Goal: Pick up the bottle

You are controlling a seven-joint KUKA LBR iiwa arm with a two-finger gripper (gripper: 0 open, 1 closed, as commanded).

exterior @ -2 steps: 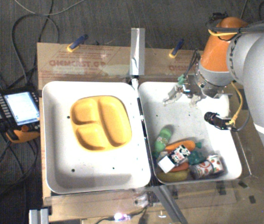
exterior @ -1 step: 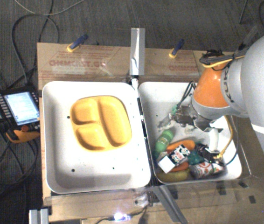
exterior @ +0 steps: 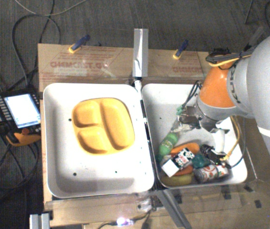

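A green bottle (exterior: 169, 143) lies tilted in the right bin (exterior: 163, 97), near that bin's left wall, with its paler top pointing up and right. My gripper (exterior: 183, 119) hangs right over that upper end, below the arm's orange band. Whether it touches the bottle is not clear from this angle.
Crowded at the right bin's front are an orange piece (exterior: 186, 148), a black-and-white toy (exterior: 185, 157), a white box (exterior: 170, 168), a yellow fruit (exterior: 178, 180), a teal item (exterior: 200, 161) and a can (exterior: 212, 172). The left bin (exterior: 58, 175) holds a yellow divided plate (exterior: 103, 125).
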